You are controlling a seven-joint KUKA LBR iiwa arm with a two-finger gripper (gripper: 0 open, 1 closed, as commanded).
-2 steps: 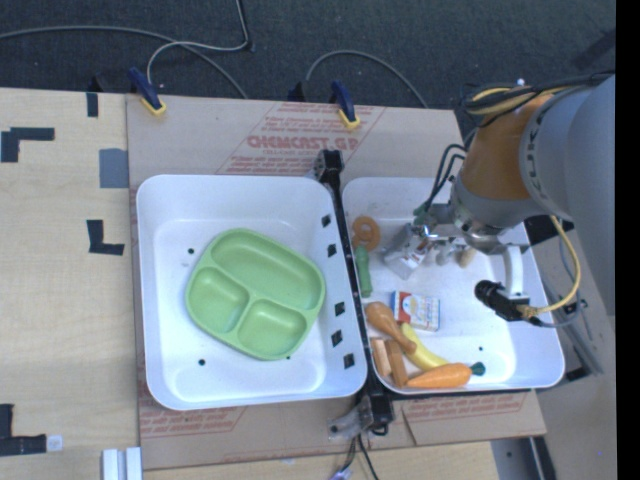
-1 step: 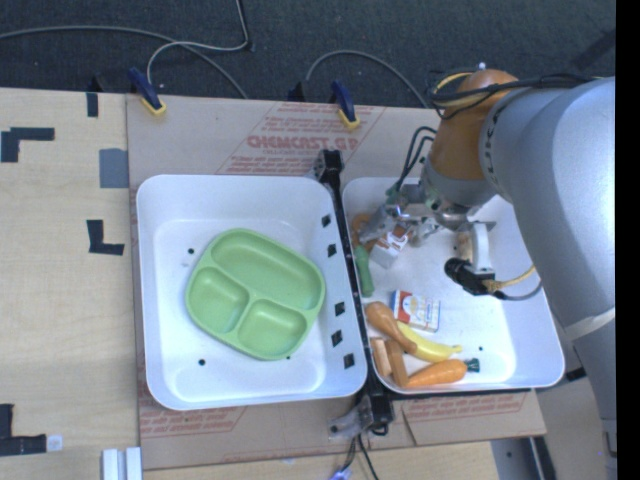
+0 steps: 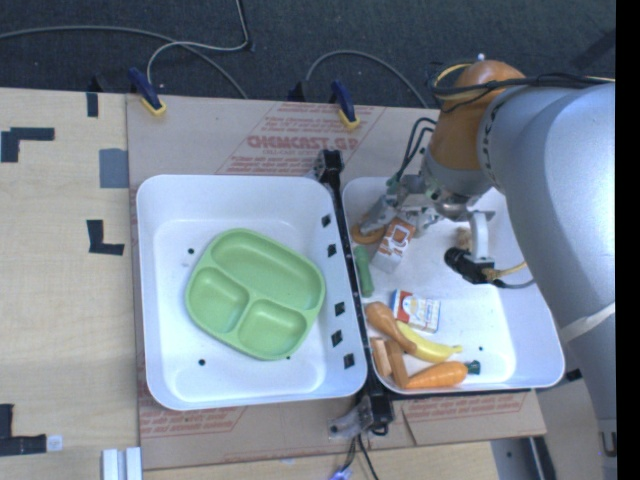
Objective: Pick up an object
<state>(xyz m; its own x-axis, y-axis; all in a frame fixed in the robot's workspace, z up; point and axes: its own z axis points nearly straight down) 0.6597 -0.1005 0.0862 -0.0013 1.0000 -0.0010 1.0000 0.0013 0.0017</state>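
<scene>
Nearest the camera, an orange plastic carrot (image 3: 437, 375) lies at the front of the right white bin (image 3: 520, 338), touching a yellow toy banana (image 3: 428, 348). Just behind sits a small white, red and blue carton (image 3: 417, 312). The left white bin (image 3: 160, 298) holds a green divided plate (image 3: 255, 293). Farther back, my end effector (image 3: 398, 218) hangs over a small orange-and-white box (image 3: 395, 243); how it stands I cannot tell.

Pale wood surface (image 3: 60, 298) with black tape marks (image 3: 100, 238) — dark carpet floor (image 3: 300, 18) behind, crossed by cables (image 3: 238, 13).
</scene>
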